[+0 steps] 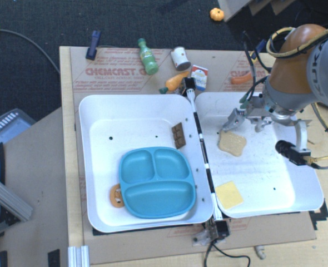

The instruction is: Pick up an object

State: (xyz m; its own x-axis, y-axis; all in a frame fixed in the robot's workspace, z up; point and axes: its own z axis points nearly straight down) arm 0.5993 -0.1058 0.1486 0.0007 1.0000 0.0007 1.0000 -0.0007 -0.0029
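While my claw hangs with fingers spread apart, a tan toast-shaped slice lies just below it, untouched.

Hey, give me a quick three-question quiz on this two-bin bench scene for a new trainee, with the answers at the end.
1. True or false: the blue divided plate lies in the left bin.
2. Multiple choice: what lies nearest the pincer? A) the green bottle B) the slice of bread C) the chocolate bar
3. Fill in: the yellow cheese slice lies in the ____ bin, near its front edge.

Key: 1 true; 2 B; 3 right.
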